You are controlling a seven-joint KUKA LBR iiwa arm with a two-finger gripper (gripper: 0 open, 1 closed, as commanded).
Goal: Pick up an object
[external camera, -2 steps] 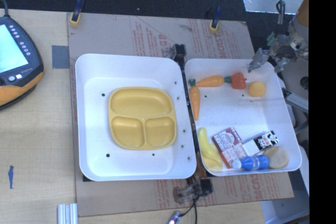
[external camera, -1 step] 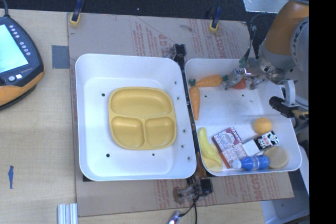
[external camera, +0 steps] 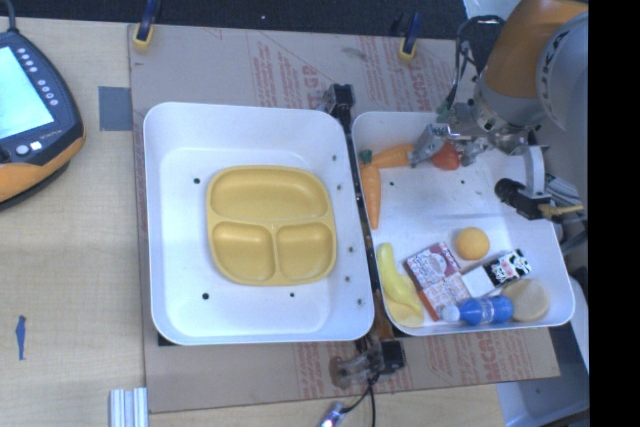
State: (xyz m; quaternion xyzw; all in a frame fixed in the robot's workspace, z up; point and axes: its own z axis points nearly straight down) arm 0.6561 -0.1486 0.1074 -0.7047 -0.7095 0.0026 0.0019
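The arm reached in from the right and its fingers (external camera: 440, 147) hung low over the far end of the right bin (external camera: 545, 320), and they looked closed on a small red object (external camera: 447, 158) pinched right at their tips. Just left of the fingers an orange carrot (external camera: 394, 155) lay against the bin's far wall, and a second carrot (external camera: 371, 195) ran along the left wall below it. Nearer to me than the fingers sat an orange ball (external camera: 471, 242), a red-and-white carton (external camera: 440, 278), a yellow banana (external camera: 397, 287) and a blue bottle (external camera: 484, 312). Well left of the fingers, the left bin (external camera: 170, 215) carried a yellow divided plate (external camera: 270, 223).
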